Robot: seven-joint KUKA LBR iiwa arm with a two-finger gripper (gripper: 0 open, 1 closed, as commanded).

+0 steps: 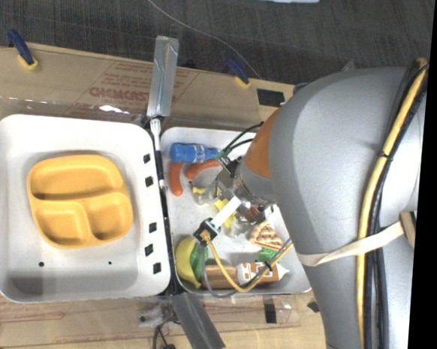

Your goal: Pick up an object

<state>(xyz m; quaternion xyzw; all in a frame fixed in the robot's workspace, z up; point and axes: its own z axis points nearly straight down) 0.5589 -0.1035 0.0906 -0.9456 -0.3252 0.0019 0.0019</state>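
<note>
The arm's gripper (228, 190) hangs low in the right bin (177, 140) among cluttered items (a blue bottle (191, 153) just beside it), while a yellow tray (79, 199) sits in the left bin (15, 267).

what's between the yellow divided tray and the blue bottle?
Camera view: the left white bin's wall and the black-clipped divider separate yellow divided tray from blue bottle.
</note>
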